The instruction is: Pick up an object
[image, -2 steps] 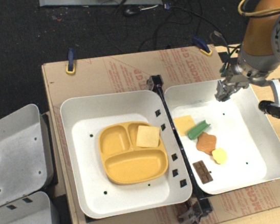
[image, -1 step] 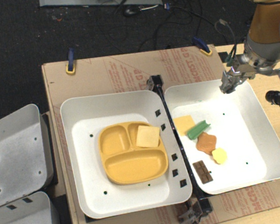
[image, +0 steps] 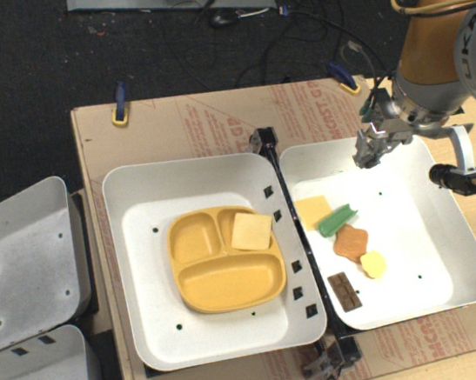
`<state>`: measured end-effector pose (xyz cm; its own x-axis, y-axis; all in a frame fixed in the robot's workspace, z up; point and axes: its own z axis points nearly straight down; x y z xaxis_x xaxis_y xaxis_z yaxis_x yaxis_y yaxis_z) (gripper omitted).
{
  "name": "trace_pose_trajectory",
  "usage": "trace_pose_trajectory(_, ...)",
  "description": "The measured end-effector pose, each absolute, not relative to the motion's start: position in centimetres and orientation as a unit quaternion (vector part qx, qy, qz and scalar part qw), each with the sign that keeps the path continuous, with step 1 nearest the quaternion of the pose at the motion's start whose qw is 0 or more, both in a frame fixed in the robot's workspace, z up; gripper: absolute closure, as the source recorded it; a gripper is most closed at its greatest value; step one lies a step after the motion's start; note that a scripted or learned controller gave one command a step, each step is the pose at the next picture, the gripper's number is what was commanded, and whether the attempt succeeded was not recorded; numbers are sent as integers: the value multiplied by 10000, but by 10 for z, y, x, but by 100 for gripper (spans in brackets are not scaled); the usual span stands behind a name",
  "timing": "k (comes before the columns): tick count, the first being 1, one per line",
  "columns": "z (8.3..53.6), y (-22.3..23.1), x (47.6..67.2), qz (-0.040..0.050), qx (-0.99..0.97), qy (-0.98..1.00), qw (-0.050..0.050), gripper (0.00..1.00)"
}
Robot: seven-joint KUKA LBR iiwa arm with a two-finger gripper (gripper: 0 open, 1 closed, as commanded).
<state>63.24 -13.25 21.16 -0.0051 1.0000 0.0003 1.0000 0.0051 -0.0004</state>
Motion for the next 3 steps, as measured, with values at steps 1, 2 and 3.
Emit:
trace_pose_trajectory(1,213,-89,631,0,-7048,-7094,5,100)
trace_pose_trajectory(2,207,-33,624,1,-7045,-7097,12,100)
trace_pose_trajectory(3,219,11,618,-5,-7046,-7096,4,100)
